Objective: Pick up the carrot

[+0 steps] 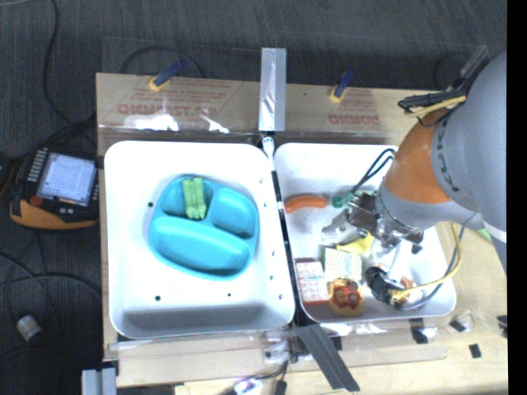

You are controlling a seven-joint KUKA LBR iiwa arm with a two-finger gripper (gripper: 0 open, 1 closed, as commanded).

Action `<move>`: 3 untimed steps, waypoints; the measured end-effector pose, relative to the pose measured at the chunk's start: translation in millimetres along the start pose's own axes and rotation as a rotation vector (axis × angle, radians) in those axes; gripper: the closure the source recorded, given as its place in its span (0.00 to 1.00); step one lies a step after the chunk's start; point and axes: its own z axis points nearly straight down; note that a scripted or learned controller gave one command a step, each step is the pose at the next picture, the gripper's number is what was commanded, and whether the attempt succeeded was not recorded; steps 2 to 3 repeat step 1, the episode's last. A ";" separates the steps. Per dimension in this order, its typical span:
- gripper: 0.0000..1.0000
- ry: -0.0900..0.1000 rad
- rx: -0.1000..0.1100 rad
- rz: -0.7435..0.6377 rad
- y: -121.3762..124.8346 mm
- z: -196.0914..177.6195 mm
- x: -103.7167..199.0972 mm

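The carrot (306, 202), orange with a small green top at its right end, lies flat near the back left of the right bin (362, 156), close to the wall between the two bins. My gripper (352, 219) hangs low over the middle of that bin, just right of the carrot's green end and slightly nearer the front. The carrot lies apart from it, on the bin floor. The grey wrist and orange band hide the bin's right side.
Under and in front of the gripper lie a yellow item (356, 240), a pale green box (340, 262), a red-patterned packet (309, 280) and a brown-red toy (345, 295). The left bin (132, 303) holds a blue divided plate (202, 235) with a green vegetable (194, 197).
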 end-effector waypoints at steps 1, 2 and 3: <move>0.00 0.005 -0.015 0.265 54.7 36.0 7.3; 0.00 0.005 -0.015 0.265 54.7 36.0 7.3; 0.00 0.005 -0.015 0.265 54.7 36.0 7.3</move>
